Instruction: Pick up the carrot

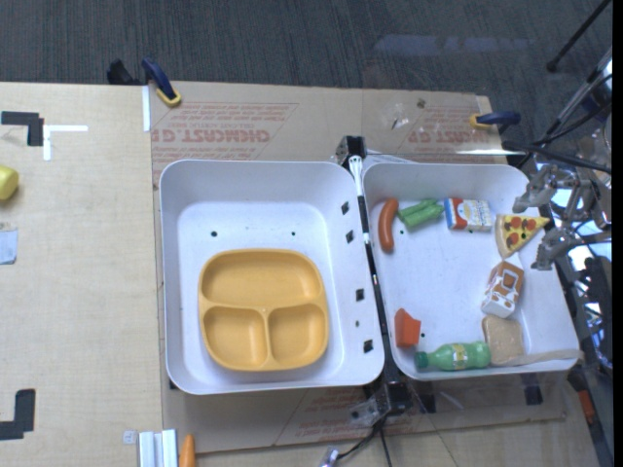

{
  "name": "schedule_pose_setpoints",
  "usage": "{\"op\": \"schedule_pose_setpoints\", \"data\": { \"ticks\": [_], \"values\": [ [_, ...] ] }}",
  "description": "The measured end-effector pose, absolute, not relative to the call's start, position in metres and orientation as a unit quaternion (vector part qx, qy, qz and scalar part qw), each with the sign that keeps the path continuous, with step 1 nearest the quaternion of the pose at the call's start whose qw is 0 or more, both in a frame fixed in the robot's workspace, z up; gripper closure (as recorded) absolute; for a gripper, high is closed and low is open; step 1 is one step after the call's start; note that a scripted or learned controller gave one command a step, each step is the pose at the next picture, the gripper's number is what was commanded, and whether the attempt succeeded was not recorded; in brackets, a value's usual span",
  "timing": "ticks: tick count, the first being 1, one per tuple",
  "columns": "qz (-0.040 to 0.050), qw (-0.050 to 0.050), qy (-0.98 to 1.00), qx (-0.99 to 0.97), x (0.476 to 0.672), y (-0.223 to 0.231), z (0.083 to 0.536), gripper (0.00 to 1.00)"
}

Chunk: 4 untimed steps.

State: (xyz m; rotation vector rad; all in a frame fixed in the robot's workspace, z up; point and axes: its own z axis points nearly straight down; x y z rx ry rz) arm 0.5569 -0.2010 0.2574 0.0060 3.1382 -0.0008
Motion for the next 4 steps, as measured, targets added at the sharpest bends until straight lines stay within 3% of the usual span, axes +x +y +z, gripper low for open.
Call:
{"op": "schedule_pose_setpoints", "data": {
  "ticks": [1, 2, 3, 4],
  "values": [
    [0.0003, 0.001, 1.0, -0.005, 0.54, -0.136, 0.147, 0.0],
    [0.0001, 0.0, 0.997, 0.073, 0.5, -0.059, 0.192, 0.0],
    [0.0001, 0.001, 0.998, 0.064, 0.519, 0.021, 0.205, 0.0],
    [-0.0003, -0.001, 0.997, 0.081, 0.487, 0.078, 0.199, 0.0]
  ]
}}
